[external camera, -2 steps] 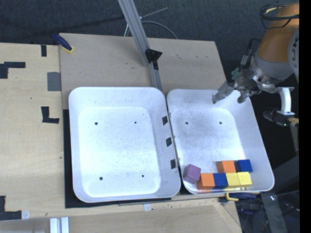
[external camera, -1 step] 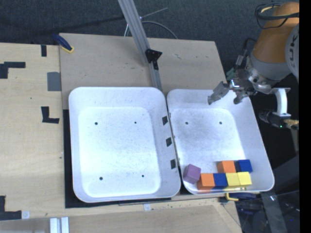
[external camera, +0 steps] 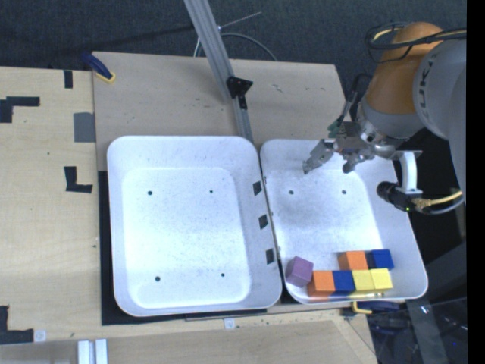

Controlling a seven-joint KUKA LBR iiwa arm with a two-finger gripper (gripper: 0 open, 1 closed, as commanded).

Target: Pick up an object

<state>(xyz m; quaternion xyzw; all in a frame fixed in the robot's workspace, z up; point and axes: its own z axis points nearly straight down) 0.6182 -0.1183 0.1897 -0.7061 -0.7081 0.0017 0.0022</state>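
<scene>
Small blocks (external camera: 352, 273) clustered at right bin's (external camera: 322, 203) near edge; purple block (external camera: 301, 269) stands apart, easiest target. Likely light, rigid, flat-sided: grip across opposite faces. Pincer (external camera: 331, 162) spread, holding nothing, above far end.

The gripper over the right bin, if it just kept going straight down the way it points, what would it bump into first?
Probably the bare white floor of the right bin. The open gripper points down over the bin's far end. The blocks, like the purple block, sit at the near end, well off that line. Depth is hard to judge.
</scene>
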